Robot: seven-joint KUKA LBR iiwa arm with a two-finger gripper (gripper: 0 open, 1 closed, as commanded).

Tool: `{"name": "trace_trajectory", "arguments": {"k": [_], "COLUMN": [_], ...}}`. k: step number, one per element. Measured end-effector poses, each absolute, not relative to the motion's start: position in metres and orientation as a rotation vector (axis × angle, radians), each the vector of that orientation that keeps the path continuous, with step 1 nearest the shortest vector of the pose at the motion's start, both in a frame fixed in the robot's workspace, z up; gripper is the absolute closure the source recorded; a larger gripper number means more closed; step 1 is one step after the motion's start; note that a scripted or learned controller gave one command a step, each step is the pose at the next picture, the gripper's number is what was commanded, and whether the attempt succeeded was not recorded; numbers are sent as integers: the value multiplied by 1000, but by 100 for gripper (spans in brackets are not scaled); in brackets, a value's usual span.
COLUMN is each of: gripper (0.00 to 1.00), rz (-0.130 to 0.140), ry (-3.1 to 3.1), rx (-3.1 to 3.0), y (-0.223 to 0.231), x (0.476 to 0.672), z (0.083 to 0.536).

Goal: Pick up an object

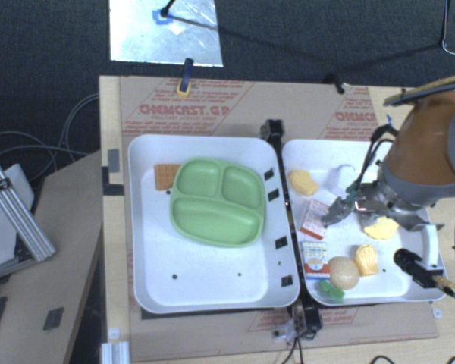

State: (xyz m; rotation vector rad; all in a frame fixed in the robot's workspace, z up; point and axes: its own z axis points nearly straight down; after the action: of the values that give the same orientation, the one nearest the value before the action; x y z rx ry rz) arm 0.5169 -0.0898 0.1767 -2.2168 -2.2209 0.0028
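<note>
Round tan ball (343, 272) (smooth) sits below the metal pincer (335, 213), grip state unclear.

Dark carpet floor (45, 44) surrounds the bench's cardboard top (212, 105).

Left bin (148, 279): green divided tray (217, 202) is taking up the centre to 12 o'clock; orange cracker (165, 176) is lying at its 9 o'clock, touching; the floor toward 6 o'clock is lying open.
Right bin (379, 290): the arm (428, 154) is hanging over 3 o'clock.
Right bin, 9 to 6 o'clock: yellow piece (303, 181), packets (313, 237), tan ball (343, 272), yellow corn-like piece (367, 259) are crowding passage.
Divider: black clips (279, 220) are lining it.
</note>
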Motion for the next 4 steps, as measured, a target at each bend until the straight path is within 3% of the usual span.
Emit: {"name": "trace_trajectory", "arguments": {"k": [2, 3, 4], "gripper": [0, 100, 100], "rz": [1, -3, -6], "ry": [-2220, -2224, -2229], "rx": [-2219, -2221, -2222], "y": [-90, -91, -96], "x": [523, 524, 534], "z": [82, 95, 145]}}
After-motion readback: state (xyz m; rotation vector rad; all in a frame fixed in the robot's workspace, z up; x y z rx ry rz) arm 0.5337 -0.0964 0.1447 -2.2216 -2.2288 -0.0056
